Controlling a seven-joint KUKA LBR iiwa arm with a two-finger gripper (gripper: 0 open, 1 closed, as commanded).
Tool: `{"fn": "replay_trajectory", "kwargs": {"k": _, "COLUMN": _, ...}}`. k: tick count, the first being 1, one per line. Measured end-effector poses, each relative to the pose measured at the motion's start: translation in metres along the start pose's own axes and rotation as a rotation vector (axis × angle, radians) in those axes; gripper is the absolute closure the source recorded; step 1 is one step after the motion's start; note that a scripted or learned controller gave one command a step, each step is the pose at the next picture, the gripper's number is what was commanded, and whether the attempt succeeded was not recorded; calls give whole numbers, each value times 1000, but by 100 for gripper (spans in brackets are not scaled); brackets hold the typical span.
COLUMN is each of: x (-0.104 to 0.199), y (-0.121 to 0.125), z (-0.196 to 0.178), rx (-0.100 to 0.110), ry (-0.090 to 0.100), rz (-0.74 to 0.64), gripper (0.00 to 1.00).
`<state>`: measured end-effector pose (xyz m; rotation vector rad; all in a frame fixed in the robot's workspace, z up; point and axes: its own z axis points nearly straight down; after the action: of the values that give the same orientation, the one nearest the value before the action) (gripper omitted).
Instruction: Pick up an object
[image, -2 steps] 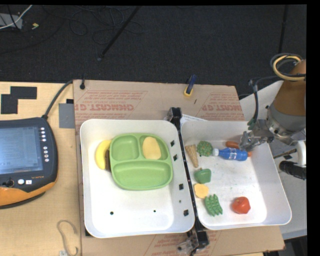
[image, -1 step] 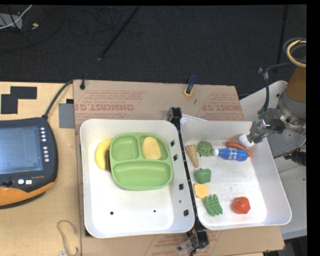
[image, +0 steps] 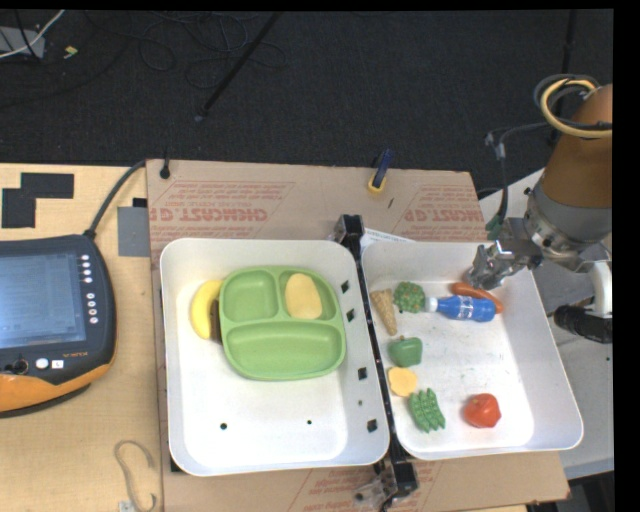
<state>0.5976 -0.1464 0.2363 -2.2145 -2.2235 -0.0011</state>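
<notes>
My gripper (image: 488, 268) hangs over the far right part of the right bin (image: 545, 360), just above an orange carrot (image: 478, 293) and a blue bottle (image: 466, 308) lying side by side. No object is seen lifted in it. Across the same bin lie a broccoli floret (image: 408, 296), a beige cone (image: 385, 311), a green pepper (image: 405, 350), a small yellow piece (image: 402, 381), a ridged green vegetable (image: 427, 409) and a red tomato (image: 482, 410).
The left bin (image: 200, 420) holds a green divided plate (image: 282, 345) with a pale yellow item (image: 303, 295) in one compartment, and a banana (image: 204, 308) at the plate's left edge. A tablet-like pendant (image: 50, 310) lies left of the bins. A black divider clip (image: 350, 232) sits between the bins.
</notes>
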Motion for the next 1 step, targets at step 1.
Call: {"fn": "replay_trajectory", "kwargs": {"k": 1, "x": 55, "y": -8, "z": 13, "rx": 3, "ry": 0, "rz": 0, "gripper": 100}}
